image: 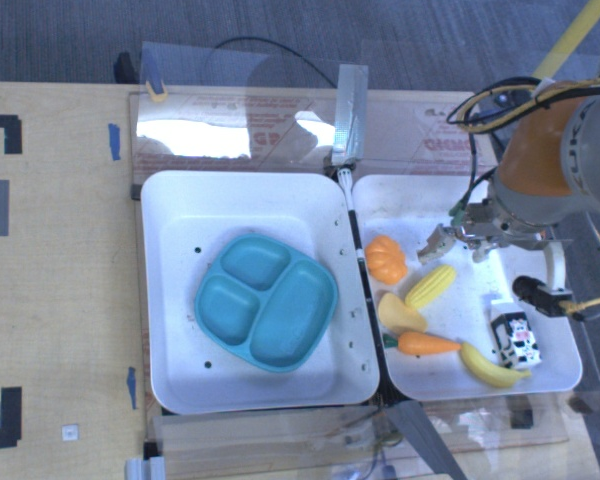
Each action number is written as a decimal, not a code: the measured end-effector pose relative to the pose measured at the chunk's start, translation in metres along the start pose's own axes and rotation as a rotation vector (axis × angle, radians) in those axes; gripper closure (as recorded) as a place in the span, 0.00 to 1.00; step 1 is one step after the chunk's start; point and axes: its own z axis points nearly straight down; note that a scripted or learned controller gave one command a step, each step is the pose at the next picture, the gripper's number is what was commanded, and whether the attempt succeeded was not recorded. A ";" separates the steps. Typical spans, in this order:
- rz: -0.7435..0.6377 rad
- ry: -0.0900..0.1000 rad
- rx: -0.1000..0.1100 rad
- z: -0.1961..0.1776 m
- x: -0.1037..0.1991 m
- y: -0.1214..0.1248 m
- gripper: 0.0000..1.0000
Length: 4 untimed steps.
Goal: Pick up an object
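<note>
Hovering over the right bin (570, 363), the gripper (458, 240) hangs above the toy food with nothing visibly between its jaws; how far they stand apart I cannot tell from this slant. The pick looks not yet made: every candidate lies on the bin floor. An orange pumpkin (386, 258) sits near the bin's left wall, a corn cob (430, 286) just beside it and closest to the gripper, then a yellow pear-like piece (400, 313), a carrot (428, 344) and a banana (490, 366) toward the front. A small black-and-white item (517, 337) lies at the right. The left bin (170, 268) carries a blue divided plate (267, 301). Red print on the clear sheet behind the bins (280, 128) is too faint to read.
</note>
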 end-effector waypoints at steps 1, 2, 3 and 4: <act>0.106 -0.002 -0.014 0.017 0.016 -0.023 0.00; 0.109 -0.004 -0.021 0.005 0.014 -0.022 1.00; 0.109 -0.004 -0.019 0.006 0.014 -0.022 0.00; 0.288 0.001 -0.014 0.017 0.025 -0.056 0.00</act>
